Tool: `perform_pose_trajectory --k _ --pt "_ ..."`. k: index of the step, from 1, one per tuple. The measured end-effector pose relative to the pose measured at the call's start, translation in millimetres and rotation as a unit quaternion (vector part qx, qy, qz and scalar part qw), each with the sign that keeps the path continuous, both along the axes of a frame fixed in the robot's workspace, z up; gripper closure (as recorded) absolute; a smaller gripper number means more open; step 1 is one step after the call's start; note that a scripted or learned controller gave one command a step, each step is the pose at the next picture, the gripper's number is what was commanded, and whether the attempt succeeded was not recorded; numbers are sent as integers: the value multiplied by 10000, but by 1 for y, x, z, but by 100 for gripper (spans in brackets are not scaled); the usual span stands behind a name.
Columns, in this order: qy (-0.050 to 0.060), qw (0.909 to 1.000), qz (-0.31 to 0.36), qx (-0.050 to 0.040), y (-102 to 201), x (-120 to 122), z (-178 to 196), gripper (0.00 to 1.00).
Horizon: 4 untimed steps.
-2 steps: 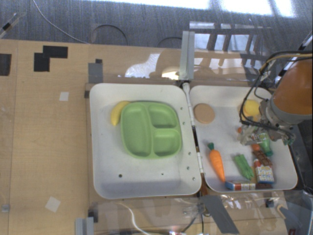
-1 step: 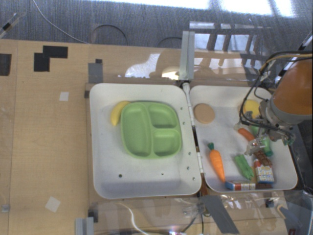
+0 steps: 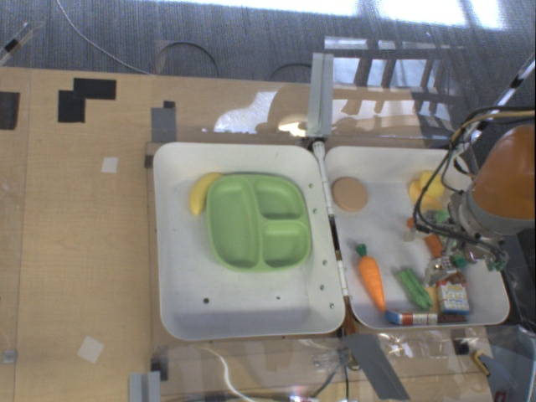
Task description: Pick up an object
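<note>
Two white bins side by side, left bin [image 3: 180, 308] bearing a green divided plate [image 3: 255, 222] over a banana [image 3: 201, 193], right bin [image 3: 368, 312] with tan disc [image 3: 350, 193], carrot [image 3: 372, 280], green pod [image 3: 412, 287], marker [image 3: 412, 317], small box [image 3: 453, 298], gripper [image 3: 444, 268] low above the box, grip impossible to tell.

- two white bins are sitting side by side on the bench: left bin [image 3: 180, 308], right bin [image 3: 381, 170].
- a green tray [image 3: 255, 222] is lying in the left bin, with a banana [image 3: 199, 193] touching its upper left edge.
- in the right bin, a tan disc [image 3: 349, 194] is lying near the top left, and a carrot [image 3: 371, 280] is lying beside a green pod [image 3: 412, 287].
- a marker [image 3: 410, 317] is lying along the bin's near wall, just beside a small box [image 3: 453, 298].
- the arm [image 3: 502, 182] is reaching over the right bin, its gripper [image 3: 444, 262] hanging above the box; a yellow thing [image 3: 423, 191] is partly hidden behind it.
</note>
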<state>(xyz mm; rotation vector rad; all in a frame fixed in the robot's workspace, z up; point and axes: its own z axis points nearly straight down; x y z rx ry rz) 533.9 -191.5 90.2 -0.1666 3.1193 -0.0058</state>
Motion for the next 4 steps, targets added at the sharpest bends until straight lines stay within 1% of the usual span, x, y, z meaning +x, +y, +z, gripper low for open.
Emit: perform_pose_trajectory --k 1,2,3,4 --pt "-82 10000 35 -19 1 5 15 100" --pt "-75 10000 37 -17 1 5 14 0" --pt "-127 9999 63 -28 2 8 27 100" --pt "-124 9999 68 -27 3 8 27 0"
